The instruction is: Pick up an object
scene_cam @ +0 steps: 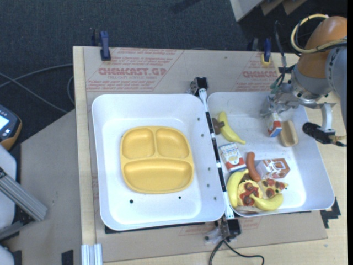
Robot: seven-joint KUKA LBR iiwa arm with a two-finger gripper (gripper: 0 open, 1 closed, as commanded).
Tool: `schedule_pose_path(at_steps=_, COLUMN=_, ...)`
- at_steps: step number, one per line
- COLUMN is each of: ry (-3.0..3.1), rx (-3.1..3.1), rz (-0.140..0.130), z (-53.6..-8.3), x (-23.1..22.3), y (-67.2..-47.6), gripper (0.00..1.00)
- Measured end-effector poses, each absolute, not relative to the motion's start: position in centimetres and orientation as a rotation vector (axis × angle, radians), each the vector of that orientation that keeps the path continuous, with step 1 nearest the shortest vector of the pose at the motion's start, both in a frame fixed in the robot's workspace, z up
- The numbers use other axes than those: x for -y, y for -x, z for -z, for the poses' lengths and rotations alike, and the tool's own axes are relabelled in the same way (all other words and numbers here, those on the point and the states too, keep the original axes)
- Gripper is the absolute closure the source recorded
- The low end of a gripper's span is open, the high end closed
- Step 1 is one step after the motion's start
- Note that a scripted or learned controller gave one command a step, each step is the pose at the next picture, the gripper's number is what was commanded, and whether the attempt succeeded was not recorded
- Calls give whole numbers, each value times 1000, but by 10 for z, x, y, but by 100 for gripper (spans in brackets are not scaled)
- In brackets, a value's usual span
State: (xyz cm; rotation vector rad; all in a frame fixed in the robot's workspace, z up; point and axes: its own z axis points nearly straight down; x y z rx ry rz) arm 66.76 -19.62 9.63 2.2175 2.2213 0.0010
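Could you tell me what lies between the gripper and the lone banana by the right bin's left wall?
In the camera view, bare white bin floor lies between the gripper and the banana; nothing sits there.

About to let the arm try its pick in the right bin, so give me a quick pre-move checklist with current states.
1. Gripper over the right bin, at its far end: ok.
2. A target under it: ok, a small red and white carton stands just below the gripper.
3. Finger state: cannot tell.
4. Anything held already: cannot tell, nothing visibly between the fingers.
5. Target free of neighbours: not ok, a tan bun-like piece lies against the carton.
6. Other items out of the way: ok, the banana, sausage and pizza slice lie nearer the camera.
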Motion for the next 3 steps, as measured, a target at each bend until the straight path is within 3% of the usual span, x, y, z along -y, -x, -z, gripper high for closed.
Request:
schedule_pose_path(at_steps=1, ry=-2214, rx=-2222, rz=-6, z=-160, x=154, y=-668, gripper=100)
schedule_pose_path(at_steps=2, ry=-2212, rx=-2229, rz=-7, z=-187, x=70, y=-668, gripper=100)
schedule_pose_path(at_steps=3, ry=-2219, rx=-2230, rz=1, z=-200, x=18, y=-626, gripper=100)
